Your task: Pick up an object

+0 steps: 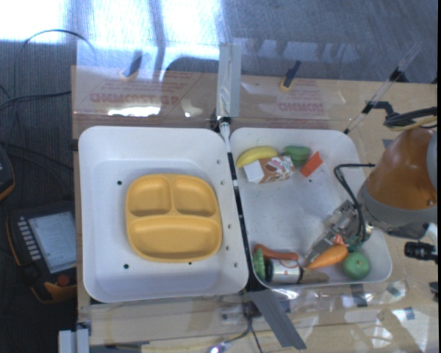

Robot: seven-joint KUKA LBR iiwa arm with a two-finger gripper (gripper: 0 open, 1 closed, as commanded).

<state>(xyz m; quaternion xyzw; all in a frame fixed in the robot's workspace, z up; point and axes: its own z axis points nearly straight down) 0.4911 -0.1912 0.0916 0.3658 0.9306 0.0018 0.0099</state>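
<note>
A wooden bench point(88, 101) fills the middle of the frame, on a dark carpeted floor that is sunlit along the top, with clear plastic sheets taped along the bench's upper edge. Two shallow white bins sit side by side on it. The left bin point(103, 160) carries a yellow divided plate point(173, 216) lying flat near its centre.

The arm point(404, 179) comes in from the right edge, its orange band showing above the lower right part of the right bin point(338, 142). The gripper point(336, 235) reaches down toward the bin's lower right corner; its metal fingers lie just above an orange carrot point(328, 257) and seem to touch its upper side. Whether they are spread or pressed together cannot be told at this size, nor whether the carrot sits between them.

Just right of the carrot lies a green round fruit point(356, 265), close to the bin's right wall. To the carrot's left, along the lower wall, lie a dark can point(283, 272) on its side and a red-orange piece point(274, 254) above it. Well apart, along the upper wall, are a banana point(256, 155), a small printed packet point(273, 169), a green item point(297, 153) and an orange-red block point(311, 164). A black cable point(345, 179) loops over the bin beside the arm.
</note>
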